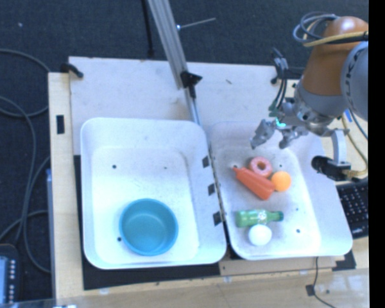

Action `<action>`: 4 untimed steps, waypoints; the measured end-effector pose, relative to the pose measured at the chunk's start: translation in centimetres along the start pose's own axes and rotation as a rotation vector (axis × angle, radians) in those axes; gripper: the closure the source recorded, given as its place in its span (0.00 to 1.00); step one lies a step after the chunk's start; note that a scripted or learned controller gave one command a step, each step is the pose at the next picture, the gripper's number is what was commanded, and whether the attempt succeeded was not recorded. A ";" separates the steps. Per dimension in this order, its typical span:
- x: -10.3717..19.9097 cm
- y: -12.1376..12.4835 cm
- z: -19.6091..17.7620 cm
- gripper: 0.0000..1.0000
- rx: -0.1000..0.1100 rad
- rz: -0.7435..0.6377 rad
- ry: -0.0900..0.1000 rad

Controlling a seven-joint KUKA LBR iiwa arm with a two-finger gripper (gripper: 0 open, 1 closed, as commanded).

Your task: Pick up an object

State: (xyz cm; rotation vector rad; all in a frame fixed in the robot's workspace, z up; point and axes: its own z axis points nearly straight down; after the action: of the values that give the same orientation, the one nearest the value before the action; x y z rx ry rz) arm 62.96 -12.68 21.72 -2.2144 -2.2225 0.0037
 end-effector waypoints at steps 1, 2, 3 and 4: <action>0.0 0.1 -0.3 0.00 -0.006 0.000 -0.001; -0.7 1.0 5.0 0.00 0.000 0.004 -0.004; -1.8 1.3 10.4 0.00 0.002 0.005 -0.004; -2.0 1.3 11.6 0.00 -0.001 0.008 -0.004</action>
State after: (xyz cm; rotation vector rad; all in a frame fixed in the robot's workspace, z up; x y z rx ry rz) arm 64.22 -14.69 10.13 -2.2261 -2.2158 0.0064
